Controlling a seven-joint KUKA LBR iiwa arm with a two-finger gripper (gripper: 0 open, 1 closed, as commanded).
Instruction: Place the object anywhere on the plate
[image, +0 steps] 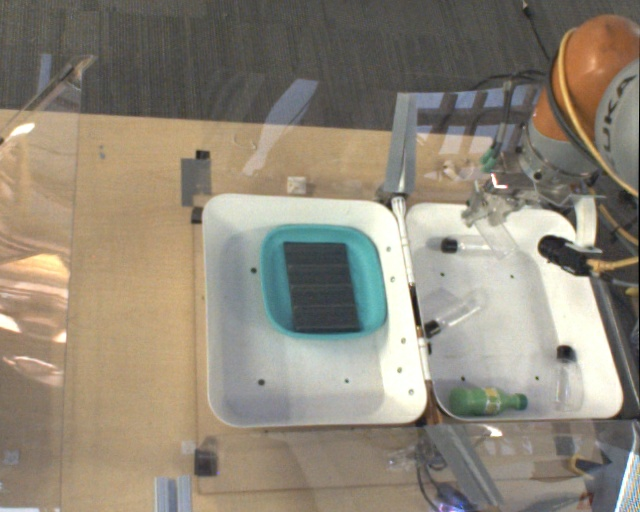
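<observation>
Green bottle (484, 402) lies well apart from jaws (490, 205).

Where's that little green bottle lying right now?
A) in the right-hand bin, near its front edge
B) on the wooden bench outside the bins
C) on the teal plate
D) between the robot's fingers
A: the green bottle lies on its side in the right bin, apart from the teal plate in the left bin.

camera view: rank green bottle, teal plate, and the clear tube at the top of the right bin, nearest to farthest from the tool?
The tool is at the right bin's upper edge.
1. Clear tube, just below the tool at the top of the right bin.
2. Green bottle, at the right bin's bottom edge.
3. Teal plate, in the left bin; close to the bottle in range, so that pair is loosely ranked.
</observation>
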